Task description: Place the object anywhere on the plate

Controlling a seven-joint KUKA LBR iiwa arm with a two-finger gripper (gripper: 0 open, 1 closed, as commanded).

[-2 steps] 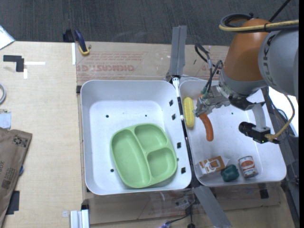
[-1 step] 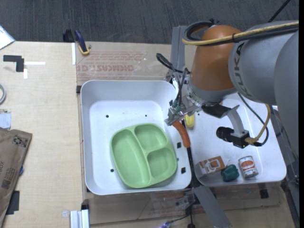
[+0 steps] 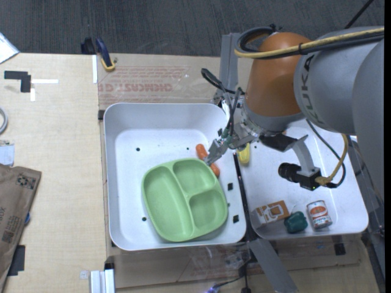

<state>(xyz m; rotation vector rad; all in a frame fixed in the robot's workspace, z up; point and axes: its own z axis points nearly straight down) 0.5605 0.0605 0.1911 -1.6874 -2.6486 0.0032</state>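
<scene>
Your gripper [image 3: 215, 152] sits at the green plate [image 3: 183, 200]'s upper right rim, the orange carrot [image 3: 206, 158] at its tip — long axis slanting down-right — jaw state unreadable.

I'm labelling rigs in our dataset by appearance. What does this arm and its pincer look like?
The arm is bulky, smooth grey with a rounded orange band above the wrist and part of the raised maker's lettering on its side. A yellowish cable with black cables loops over the top. The pincer is small, slim, dark metal.
</scene>
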